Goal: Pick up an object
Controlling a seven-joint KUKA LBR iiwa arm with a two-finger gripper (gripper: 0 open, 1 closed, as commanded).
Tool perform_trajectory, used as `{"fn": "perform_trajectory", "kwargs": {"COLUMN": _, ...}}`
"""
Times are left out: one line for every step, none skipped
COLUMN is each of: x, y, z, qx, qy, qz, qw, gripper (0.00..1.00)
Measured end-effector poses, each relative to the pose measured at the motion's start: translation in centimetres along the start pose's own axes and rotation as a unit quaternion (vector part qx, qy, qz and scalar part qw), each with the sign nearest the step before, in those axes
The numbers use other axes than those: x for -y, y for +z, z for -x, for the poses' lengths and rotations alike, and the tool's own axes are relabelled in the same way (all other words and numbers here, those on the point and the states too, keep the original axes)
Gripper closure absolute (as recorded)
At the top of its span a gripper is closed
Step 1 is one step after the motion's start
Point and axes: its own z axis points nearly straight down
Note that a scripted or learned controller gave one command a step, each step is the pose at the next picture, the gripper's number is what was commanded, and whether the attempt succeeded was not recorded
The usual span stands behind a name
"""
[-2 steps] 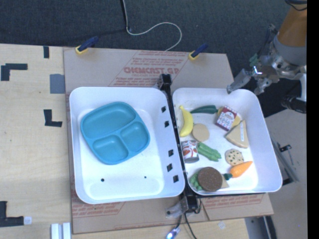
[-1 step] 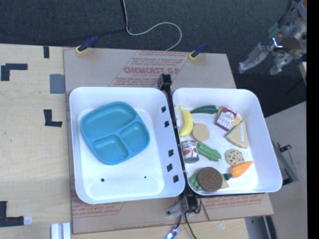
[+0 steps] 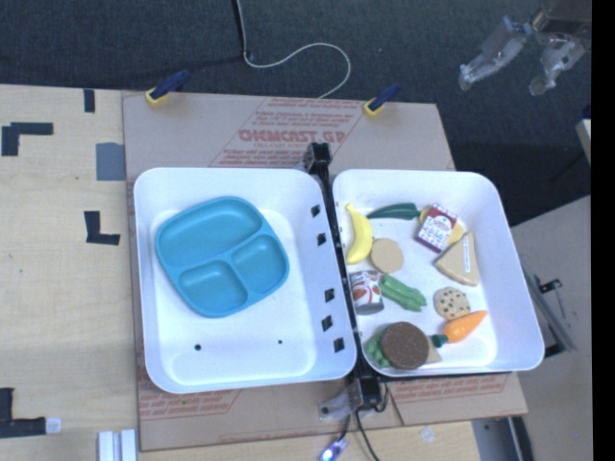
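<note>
My gripper (image 3: 519,60) hangs at the top right of the camera view, well above and behind the right bin (image 3: 500,209), its two pale fingers spread apart with nothing between them. The right bin holds toy food: a yellow banana (image 3: 358,233), a green pepper (image 3: 393,211), a red-and-white box (image 3: 436,227), a round tan cracker (image 3: 387,255), a sandwich wedge (image 3: 460,260), a small can (image 3: 366,291), a green pickle (image 3: 403,292), a cookie (image 3: 451,302), a carrot (image 3: 464,326) and a brown burger patty (image 3: 404,345).
The left bin (image 3: 159,353) holds a blue divided plate (image 3: 222,254). Both bins rest on a cardboard sheet (image 3: 288,133) clipped at its far edge. A white cable (image 3: 288,60) loops over the dark floor behind.
</note>
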Motion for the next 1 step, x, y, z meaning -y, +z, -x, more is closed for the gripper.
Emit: {"fn": "perform_trajectory", "kwargs": {"x": -0.11, "y": 0.05, "z": 0.50, "qx": 0.001, "qy": 0.004, "qz": -0.009, "qw": 1.0000, "gripper": 1.00}}
